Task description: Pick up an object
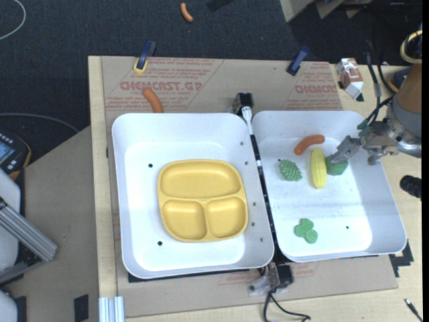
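Four toys are seen in the right bin. End effector is poised over a green piece, w/ corn cob just left, long axis near-far. Grip state can't be told.

Two bins, one tray

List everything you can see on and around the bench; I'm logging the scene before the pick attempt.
White bins: two, side by side on the bench.
Divided plate: one, yellow, left bin.
Sausage: one, orange, right bin, upper middle.
Corn cob: one, yellow, right bin, below the sausage.
Leafy vegetable toys: two, green, right bin, one left of the corn, one near the front.
Green piece: one, right of the corn, at the claw.
Loose sausage: one, orange, behind the left bin.
Claw: grey, over the right bin.
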`<state>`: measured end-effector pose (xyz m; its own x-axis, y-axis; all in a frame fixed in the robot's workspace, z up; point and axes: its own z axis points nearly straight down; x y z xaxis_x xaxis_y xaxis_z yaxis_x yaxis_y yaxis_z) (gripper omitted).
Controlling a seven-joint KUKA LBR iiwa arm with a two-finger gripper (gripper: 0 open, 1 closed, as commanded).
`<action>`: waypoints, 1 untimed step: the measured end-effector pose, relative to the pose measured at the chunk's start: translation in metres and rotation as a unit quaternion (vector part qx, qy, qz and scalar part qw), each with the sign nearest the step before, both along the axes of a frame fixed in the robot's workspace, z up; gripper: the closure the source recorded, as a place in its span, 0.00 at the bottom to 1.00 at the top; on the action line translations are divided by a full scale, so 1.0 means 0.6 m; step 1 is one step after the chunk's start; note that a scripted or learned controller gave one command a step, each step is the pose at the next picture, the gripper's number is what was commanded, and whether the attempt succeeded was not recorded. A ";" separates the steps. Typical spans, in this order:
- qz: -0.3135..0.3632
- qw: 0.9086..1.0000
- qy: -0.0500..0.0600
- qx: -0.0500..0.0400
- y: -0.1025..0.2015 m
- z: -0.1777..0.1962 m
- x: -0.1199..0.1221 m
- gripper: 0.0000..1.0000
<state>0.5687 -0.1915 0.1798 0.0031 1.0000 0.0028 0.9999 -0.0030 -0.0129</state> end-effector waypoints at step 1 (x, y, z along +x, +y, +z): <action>0.002 1.000 -0.007 -0.002 0.000 0.012 0.006 0.00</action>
